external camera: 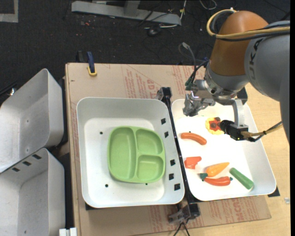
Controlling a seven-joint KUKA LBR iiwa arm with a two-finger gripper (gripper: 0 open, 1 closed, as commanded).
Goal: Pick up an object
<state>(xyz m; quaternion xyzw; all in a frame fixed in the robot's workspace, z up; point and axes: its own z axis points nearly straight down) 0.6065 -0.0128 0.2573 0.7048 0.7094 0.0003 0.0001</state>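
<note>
The arm seems to bear letters, perhaps "UK".

Dark floor around our cardboard-topped bench.
We see a brown board under the bins, dark speckled floor beyond, white containers at left, grey metal gear far off.

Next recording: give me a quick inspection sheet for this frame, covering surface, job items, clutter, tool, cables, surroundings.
Surface: cardboard-topped bench bearing left bin and right bin.
Job's things: right bin holds orange sausage, red piece, orange carrot, red pepper, green cucumber, yellow-red item.
Clutter: green divided plate in left bin.
Tool: tool above right bin's far left corner, nothing seen in it.
Cables: black cable off the wrist.
Surroundings: dark floor, white bins at left.
</note>
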